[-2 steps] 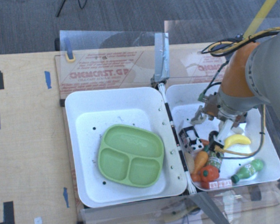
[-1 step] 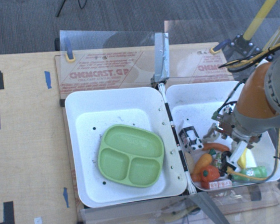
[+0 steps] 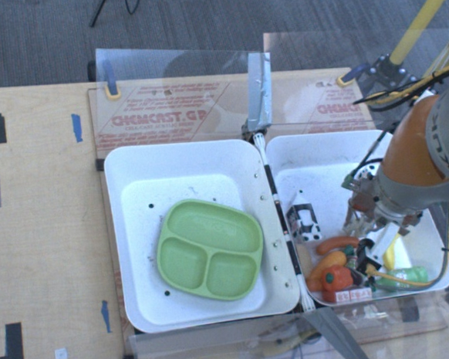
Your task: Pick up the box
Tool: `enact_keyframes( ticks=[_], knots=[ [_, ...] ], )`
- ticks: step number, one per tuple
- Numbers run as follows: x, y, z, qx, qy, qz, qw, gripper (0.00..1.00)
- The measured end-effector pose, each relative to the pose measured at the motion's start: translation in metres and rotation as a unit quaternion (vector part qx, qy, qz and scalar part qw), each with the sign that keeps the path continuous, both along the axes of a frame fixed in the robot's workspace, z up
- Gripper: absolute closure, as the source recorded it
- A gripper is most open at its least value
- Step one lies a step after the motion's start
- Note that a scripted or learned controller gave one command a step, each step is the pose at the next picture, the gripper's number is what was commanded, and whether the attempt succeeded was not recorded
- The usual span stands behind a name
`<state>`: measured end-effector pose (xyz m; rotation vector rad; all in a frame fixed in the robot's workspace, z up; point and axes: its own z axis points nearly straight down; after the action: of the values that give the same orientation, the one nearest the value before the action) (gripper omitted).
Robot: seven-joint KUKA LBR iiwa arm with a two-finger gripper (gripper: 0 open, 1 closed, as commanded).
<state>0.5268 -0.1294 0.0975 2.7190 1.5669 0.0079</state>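
Note:
A small black-and-white box (image 3: 304, 223) lies in the right bin (image 3: 315, 148), near its left wall. My gripper (image 3: 361, 227) hangs low over the middle of that bin, to the right of the box and apart from it. It hovers just above a pile of toy food. I see nothing between its fingertips.
The pile under the gripper holds an orange sausage shape (image 3: 336, 244), a red-orange piece (image 3: 336, 276), a yellow item (image 3: 397, 257) and a green one (image 3: 402, 278). A green divided plate (image 3: 209, 249) fills the left bin (image 3: 131, 174). A clear panel stands behind both bins.

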Motion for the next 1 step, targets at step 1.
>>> enact_keyframes(
  ticks=[1],
  knots=[
    [-0.0003,-0.0002,-0.0005,0.0001,0.001,0.0,1.0,0.0]
  ],
)
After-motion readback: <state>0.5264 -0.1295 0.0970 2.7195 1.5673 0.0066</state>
